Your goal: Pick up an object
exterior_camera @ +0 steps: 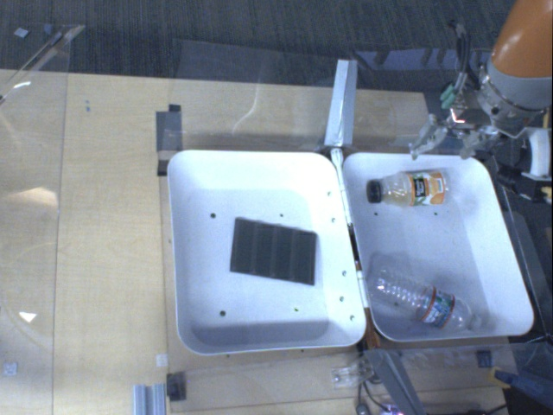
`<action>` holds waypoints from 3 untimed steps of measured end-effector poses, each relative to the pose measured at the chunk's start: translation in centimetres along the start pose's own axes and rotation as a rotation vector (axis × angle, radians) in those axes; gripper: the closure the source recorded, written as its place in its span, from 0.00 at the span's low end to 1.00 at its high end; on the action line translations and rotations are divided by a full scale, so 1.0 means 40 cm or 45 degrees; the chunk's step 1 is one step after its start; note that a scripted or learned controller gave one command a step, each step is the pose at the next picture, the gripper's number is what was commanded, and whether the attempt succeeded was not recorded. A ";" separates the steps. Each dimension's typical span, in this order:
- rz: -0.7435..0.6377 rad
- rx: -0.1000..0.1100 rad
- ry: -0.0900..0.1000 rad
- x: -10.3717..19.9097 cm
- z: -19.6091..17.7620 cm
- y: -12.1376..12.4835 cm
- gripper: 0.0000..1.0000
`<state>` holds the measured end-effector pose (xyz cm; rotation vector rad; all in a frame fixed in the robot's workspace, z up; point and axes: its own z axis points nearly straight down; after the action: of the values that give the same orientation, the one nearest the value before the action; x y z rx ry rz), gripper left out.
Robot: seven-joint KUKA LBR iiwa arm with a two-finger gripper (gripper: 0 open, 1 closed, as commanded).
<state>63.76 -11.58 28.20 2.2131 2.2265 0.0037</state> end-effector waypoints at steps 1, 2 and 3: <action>0.000 0.000 0.000 0.000 0.000 0.000 0.00; -0.049 0.000 -0.001 -0.144 0.254 0.078 0.00; 0.237 -0.001 0.000 -0.160 0.414 0.070 0.00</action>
<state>66.66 -17.96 11.63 2.4101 2.0113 0.0048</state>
